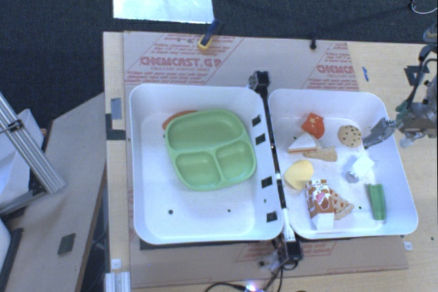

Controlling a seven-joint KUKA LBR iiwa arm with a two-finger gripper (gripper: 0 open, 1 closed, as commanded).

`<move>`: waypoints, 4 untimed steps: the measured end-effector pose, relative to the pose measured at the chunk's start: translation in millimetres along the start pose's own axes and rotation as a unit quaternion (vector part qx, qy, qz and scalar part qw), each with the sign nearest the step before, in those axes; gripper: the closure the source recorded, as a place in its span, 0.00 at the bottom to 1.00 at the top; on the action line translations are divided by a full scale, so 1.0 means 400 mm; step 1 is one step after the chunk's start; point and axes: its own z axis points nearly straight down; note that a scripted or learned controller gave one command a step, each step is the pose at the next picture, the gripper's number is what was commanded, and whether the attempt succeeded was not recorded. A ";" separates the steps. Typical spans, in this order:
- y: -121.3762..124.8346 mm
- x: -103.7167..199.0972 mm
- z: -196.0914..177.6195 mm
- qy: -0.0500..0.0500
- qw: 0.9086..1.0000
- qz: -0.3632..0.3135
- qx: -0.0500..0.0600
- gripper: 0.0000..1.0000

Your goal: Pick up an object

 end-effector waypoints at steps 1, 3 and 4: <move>0.006 0.002 -0.017 -0.001 1.000 -0.002 -0.006 0.00; 0.015 0.001 0.249 -0.001 1.000 -0.001 -0.005 0.00; 0.018 0.005 0.351 -0.001 1.000 -0.001 -0.005 0.00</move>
